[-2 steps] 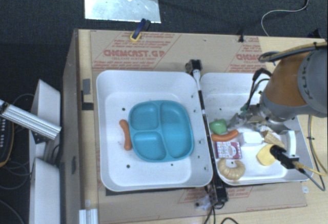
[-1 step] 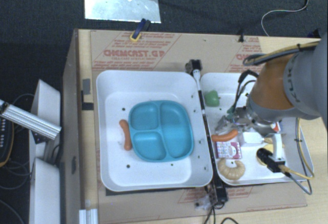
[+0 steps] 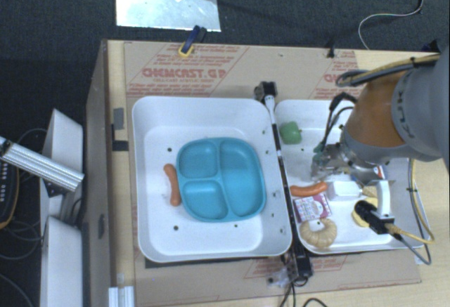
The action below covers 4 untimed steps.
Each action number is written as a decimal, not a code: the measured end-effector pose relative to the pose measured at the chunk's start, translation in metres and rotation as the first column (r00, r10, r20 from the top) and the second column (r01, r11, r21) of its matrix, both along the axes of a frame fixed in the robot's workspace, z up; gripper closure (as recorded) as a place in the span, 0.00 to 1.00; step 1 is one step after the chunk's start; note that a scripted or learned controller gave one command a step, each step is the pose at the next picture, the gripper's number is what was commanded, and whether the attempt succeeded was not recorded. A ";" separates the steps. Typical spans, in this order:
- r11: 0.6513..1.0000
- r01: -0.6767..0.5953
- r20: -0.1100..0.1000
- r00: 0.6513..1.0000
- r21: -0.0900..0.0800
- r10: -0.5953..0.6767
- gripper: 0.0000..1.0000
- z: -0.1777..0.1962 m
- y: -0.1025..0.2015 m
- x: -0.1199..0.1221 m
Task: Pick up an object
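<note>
Camera view: red "CHEMCAST GP" lettering (image 3: 181,74) on bench (image 3: 232,63) behind bins.

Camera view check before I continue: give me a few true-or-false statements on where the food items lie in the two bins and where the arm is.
1. The blue divided plate lies in the left bin. True.
2. A sausage lies inside one of the plate's compartments. False: it lies on the bin floor, at the plate's left edge.
3. The green item lies in the right bin, near its top left corner. True.
4. The arm hangs over the left bin. False: it is over the right bin, above a second sausage.
5. The doughnut lies at the right bin's front edge. True.
</note>
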State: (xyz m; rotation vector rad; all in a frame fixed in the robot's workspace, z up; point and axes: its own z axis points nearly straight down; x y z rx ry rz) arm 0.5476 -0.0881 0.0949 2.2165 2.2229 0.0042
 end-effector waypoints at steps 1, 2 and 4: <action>1.000 0.000 0.000 1.000 0.000 0.000 0.00 0.000 0.000 0.000; 1.000 -0.002 0.002 1.000 0.000 0.002 1.00 0.010 0.000 0.001; 1.000 0.002 -0.003 1.000 0.000 -0.002 0.00 -0.011 0.000 -0.044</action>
